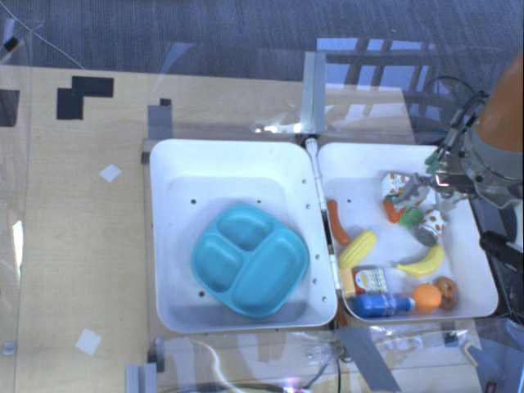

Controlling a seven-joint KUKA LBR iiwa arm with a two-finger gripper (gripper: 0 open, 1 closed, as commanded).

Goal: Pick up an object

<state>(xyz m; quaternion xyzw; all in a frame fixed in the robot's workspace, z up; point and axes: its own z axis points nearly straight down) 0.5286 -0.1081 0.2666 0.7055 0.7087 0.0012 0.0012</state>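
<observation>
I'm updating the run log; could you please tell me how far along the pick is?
Done: the arm has reached over the right bin, with the gripper low among the toys near the carrot. In hand: nothing visibly held. Left: grasping and lifting; the banana, corn and blue bottle lie in the bin.
</observation>
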